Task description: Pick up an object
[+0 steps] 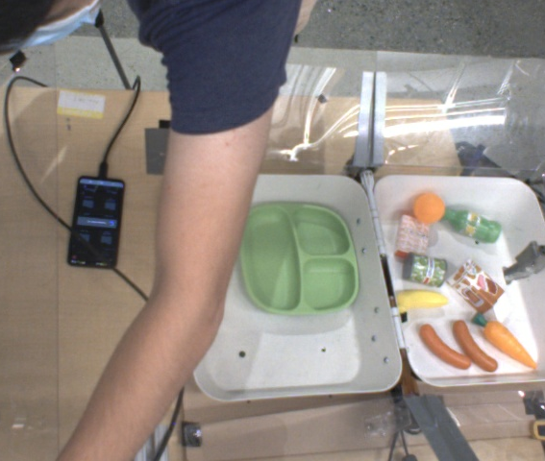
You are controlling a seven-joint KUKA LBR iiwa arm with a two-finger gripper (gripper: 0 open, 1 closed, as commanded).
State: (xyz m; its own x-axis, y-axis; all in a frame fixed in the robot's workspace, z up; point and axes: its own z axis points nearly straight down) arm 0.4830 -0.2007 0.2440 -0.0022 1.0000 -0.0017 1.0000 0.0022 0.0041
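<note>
The right bin (532, 200) holds several small items: an orange ball (429, 207), a green bottle (472, 224), a pinkish packet (412, 235), a green can (428, 270), a brown carton (476, 286), a yellow banana (421, 300), two sausages (443, 346) (474, 344) and a carrot (509, 344). My gripper (533, 259) pokes in at the right edge, low over the bin's right side. It sits just right of the carton and touches nothing that I can see. A green divided plate (301, 257) lies in the left bin (291, 363).
A person's bare arm (185, 257) in a dark blue sleeve crosses the view from the top to the bottom left, covering the left bin's left edge. A phone (96, 221) with a black cable lies on the wooden bench at left. Crumpled clear plastic (464, 113) lies behind the bins.
</note>
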